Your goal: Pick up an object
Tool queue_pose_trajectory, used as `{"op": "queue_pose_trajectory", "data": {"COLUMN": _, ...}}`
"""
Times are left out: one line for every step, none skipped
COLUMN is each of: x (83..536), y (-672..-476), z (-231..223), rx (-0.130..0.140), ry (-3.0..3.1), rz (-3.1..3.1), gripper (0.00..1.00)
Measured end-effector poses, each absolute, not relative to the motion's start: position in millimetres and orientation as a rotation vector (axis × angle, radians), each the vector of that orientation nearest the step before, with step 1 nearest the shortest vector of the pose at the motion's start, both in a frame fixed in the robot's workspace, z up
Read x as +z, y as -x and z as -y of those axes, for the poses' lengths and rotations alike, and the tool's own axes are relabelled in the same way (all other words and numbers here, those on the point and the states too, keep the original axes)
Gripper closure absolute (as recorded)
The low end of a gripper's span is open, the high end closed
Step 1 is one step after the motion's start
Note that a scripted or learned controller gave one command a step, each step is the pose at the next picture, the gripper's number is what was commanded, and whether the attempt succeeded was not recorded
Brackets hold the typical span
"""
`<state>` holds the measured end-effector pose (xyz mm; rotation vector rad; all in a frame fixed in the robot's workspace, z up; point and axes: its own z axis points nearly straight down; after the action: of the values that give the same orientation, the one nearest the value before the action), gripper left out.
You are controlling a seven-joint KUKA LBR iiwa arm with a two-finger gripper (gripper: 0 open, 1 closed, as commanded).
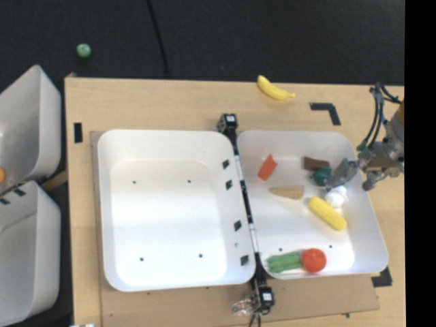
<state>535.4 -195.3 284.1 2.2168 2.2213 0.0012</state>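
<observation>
My gripper [359, 174] hangs at the right bin's [364, 251] right edge, its fingers spread open with nothing between them. One grey finger [344, 171] reaches toward a teal object [321, 177] and a white lump [336, 197] just left of it. Close by lie a brown block [315, 163] and a yellow corn cob [328, 212]. Farther left in the same bin are an orange-red block [267, 167] and a tan wedge [287, 193]. At the bin's front sit a green cucumber [284, 261] and a red tomato [313, 260].
The left bin [109, 203] adjoins the right one along a clipped divider [243, 203]. A yellow banana [274, 89] lies on the bench behind the bins. A small green ball [83, 50] rests on the dark floor at far left.
</observation>
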Motion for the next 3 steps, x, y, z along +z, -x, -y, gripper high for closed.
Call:
{"op": "queue_pose_trajectory", "data": {"x": 148, "y": -525.7, "z": 146, "rx": -0.004, "ry": -2.220, "rz": -2.233, "gripper": 0.00}}
{"op": "queue_pose_trajectory", "data": {"x": 106, "y": -589.0, "z": 157, "rx": 0.012, "ry": -2.207, "rz": -2.217, "gripper": 0.00}}
{"op": "queue_pose_trajectory", "data": {"x": 112, "y": -659.7, "z": 122, "rx": 0.022, "ry": -2.196, "rz": -2.212, "gripper": 0.00}}
